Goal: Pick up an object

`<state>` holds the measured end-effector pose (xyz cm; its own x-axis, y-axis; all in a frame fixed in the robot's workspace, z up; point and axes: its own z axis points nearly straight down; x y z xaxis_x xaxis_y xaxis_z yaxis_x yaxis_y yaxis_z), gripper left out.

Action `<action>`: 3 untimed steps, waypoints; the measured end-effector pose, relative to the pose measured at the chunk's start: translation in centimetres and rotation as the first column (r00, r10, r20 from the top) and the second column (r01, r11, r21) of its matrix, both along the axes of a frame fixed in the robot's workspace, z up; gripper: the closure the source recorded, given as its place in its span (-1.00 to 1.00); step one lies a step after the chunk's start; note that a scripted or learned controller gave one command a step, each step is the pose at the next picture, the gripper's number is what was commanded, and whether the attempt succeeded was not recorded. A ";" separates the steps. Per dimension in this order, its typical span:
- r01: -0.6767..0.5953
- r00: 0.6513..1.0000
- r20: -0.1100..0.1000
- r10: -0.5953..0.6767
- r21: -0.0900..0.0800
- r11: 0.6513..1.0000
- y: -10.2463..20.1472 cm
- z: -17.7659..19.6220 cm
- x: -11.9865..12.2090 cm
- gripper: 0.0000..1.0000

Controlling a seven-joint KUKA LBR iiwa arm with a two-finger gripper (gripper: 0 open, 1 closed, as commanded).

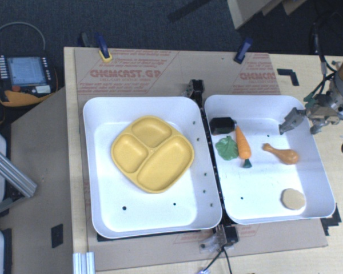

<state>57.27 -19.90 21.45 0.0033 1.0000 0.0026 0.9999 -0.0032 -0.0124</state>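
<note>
A round biscuit (293,198) lies low in the right bin (263,213), while the hand (303,123) hovers spread apart above a drumstick (281,153).

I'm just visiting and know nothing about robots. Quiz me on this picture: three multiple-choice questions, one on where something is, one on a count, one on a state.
1. Where is the yellow divided plate?
A. left bin
B. right bin
C. bare bench

2. How many items lie in the right bin?
A. two
B. five
C. eight

3. The gripper is:
A. holding the carrot
B. holding nothing
C. holding the plate

Answers:
1 A, it sits in the left bin.
2 B: black block, green piece, carrot, drumstick, round cookie.
3 B, nothing sits between its fingers.
</note>
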 end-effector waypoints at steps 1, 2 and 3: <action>-0.003 1.000 0.012 0.003 -0.003 1.000 0.0 0.7 0.3 -1.00; -0.003 1.000 0.006 0.003 -0.001 1.000 0.8 -4.1 -0.3 -1.00; -0.003 1.000 0.004 0.003 0.001 1.000 1.6 -10.1 -0.9 -1.00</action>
